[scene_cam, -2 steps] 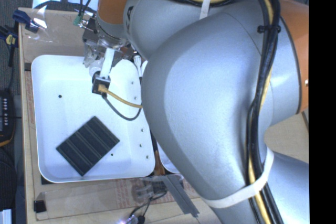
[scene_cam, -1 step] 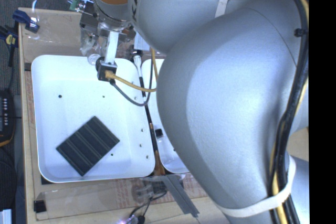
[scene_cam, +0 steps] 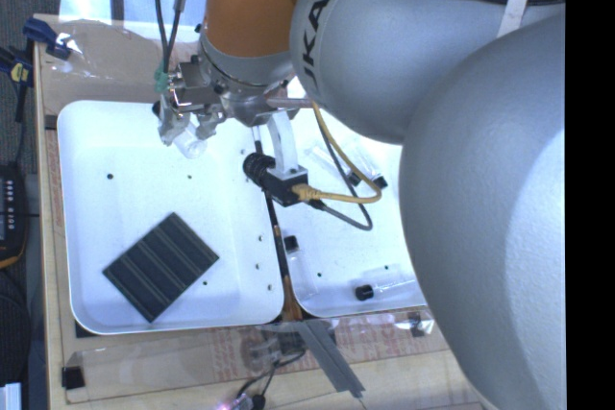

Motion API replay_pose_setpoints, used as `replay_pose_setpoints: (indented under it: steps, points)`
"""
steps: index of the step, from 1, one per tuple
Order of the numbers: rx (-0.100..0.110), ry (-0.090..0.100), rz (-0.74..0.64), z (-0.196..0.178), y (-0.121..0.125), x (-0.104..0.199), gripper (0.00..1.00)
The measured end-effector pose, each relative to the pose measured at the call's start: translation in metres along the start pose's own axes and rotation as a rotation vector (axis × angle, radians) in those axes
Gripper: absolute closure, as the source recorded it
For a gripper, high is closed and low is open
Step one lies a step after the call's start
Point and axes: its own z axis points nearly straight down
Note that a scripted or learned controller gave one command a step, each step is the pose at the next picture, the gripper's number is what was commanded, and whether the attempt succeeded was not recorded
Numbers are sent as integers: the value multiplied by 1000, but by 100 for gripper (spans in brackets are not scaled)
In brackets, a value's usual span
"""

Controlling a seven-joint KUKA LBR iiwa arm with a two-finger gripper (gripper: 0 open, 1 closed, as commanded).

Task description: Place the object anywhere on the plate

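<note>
Tool (scene_cam: pixel 187 134), grip state indeterminate, over left bin (scene_cam: pixel 77 206); dark ribbed plate (scene_cam: pixel 160 265) below it bare: placement outstanding.

Bright overhead light; glare on left bin (scene_cam: pixel 96 206); near arm (scene_cam: pixel 480 158) soft-focused.

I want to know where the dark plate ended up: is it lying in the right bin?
No: the dark ribbed plate lies flat in the left bin, near its front corner, with the gripper above that bin's far side.
</note>
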Motion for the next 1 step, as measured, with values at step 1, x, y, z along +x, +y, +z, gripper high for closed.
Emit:
replay_pose_setpoints:
  steps: [1]
  points:
    - [-2, 0, -155, 30, 44, 44, 100]
